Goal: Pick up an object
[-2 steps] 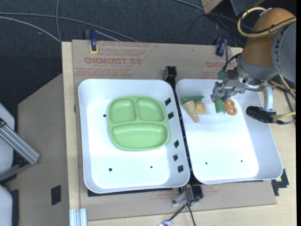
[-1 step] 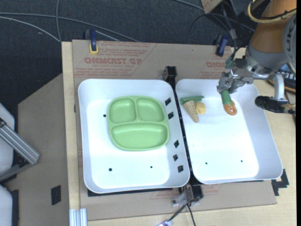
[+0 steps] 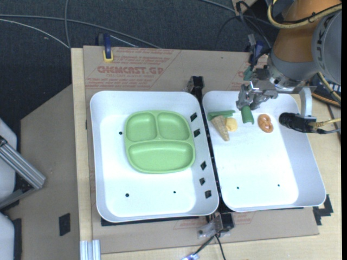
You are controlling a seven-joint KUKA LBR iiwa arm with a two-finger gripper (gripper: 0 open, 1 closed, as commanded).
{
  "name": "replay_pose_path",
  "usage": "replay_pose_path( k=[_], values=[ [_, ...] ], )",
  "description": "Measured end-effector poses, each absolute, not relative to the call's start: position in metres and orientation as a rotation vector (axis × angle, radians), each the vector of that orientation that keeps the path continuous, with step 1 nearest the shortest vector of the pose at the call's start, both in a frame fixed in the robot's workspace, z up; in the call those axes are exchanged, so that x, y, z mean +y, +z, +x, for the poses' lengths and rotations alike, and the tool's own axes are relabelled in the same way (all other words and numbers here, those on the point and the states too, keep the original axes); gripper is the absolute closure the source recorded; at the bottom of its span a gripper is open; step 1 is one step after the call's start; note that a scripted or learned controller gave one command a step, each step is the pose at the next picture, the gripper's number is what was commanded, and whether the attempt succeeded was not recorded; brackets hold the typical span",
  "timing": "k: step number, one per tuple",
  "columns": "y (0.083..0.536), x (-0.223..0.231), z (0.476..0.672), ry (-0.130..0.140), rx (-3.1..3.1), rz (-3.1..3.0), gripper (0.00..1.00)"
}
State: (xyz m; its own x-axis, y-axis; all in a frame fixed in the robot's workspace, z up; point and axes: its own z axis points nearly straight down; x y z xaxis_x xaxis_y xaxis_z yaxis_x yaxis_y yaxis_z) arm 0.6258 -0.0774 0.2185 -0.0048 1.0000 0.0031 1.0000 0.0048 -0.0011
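Gripper [image 3: 250, 103] hangs over my right bin [image 3: 282, 172], touching a green piece [image 3: 248, 115]; whether it grips, I cannot tell. Nearby small toys blur together.

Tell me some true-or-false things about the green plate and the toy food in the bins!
1. The green plate lies in the left bin. True.
2. The plate has food on it. False: its three sections are bare.
3. The pretzel is in the right bin. True.
4. The toy food is spread over the near end of the right bin. False: the pretzel, the cone and the yellow piece sit at its far end.
5. The end effector is above the left bin. False: it is over the far end of the right bin, by a green piece.
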Motion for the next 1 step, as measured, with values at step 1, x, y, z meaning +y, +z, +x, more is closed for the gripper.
replay_pose_path(
  k=[1],
  values=[
    [0.2146,-0.0327,0.5986,0.002,-2.223,-2.213,1.00]
  ],
)
